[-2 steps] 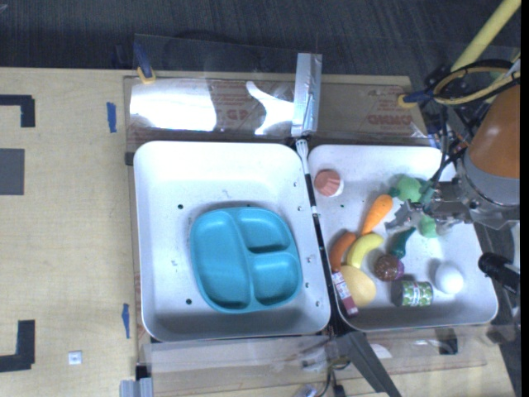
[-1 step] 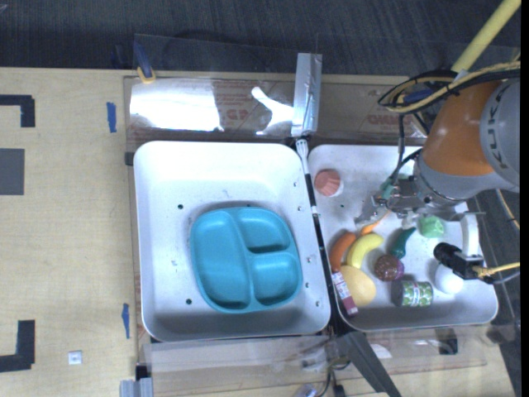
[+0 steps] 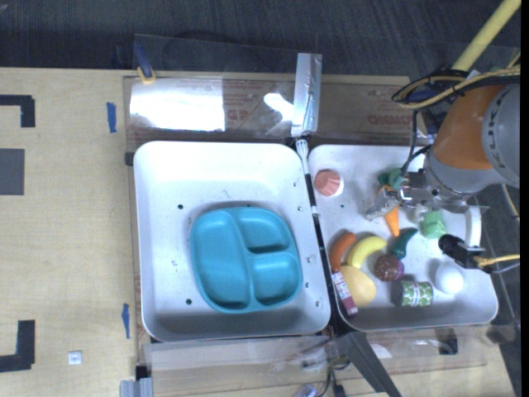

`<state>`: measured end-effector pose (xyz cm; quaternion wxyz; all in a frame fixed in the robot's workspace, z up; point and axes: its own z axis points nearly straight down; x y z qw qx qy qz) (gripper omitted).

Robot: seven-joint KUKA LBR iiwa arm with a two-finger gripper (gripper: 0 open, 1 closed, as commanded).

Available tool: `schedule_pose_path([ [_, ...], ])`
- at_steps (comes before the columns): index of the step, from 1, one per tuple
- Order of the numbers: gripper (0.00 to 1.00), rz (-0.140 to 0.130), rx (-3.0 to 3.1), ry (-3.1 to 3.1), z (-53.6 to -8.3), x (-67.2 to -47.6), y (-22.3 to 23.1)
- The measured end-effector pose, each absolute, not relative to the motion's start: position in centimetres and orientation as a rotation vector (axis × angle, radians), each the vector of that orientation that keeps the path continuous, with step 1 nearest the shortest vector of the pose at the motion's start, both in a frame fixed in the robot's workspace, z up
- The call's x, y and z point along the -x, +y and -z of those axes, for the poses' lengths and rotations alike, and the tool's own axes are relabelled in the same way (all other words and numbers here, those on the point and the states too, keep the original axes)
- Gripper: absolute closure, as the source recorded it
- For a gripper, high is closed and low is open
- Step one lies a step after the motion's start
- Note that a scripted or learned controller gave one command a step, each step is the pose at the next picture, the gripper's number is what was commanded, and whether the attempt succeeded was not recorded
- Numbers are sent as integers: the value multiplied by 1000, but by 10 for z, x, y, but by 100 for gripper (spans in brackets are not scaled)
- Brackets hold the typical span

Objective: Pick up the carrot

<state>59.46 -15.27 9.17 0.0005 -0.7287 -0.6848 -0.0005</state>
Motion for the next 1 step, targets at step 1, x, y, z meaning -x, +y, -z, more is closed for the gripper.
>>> schedule_pose_path([
  [1,100,5,2291,-2150,-102,-595,-153],
])
